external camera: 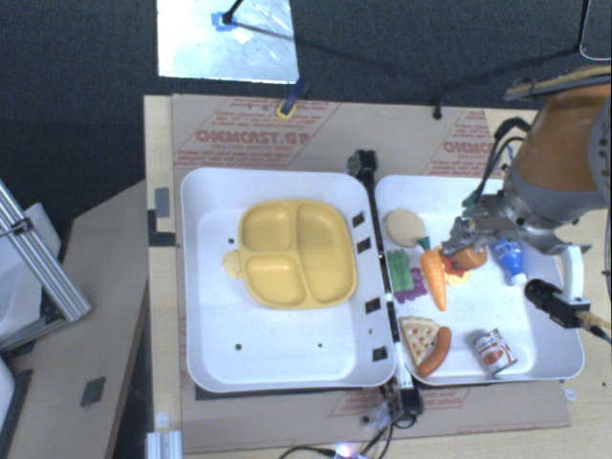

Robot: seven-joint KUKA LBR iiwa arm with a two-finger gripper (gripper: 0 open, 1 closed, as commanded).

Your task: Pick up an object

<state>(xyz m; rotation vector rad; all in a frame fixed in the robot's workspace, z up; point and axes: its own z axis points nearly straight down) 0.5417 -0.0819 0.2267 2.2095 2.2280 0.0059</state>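
In the right-hand bin (550,347) the end effector (469,240) sits low over a tight cluster of toy food, right above an orange-brown piece (469,256) that lies beside the carrot (435,277). Whether it is apart or together cannot be told from this slant, and nothing can be seen gripped in it. No particular object is named by the task, so the likely target is that orange-brown piece under the tool; the carrot touches or nearly touches it, and a blue item (509,259) lies just to its other side. The step in hand looks like the descent or the grasp itself, with no lift yet. The next move calls for closing on one piece alone without snagging the carrot, then a straight rise. The left bin (206,285) carries a yellow divided plate (292,254). A small can (494,350), a sausage (435,352) and a round beige piece (404,226) lie well apart from the tool on the desk's right bin.
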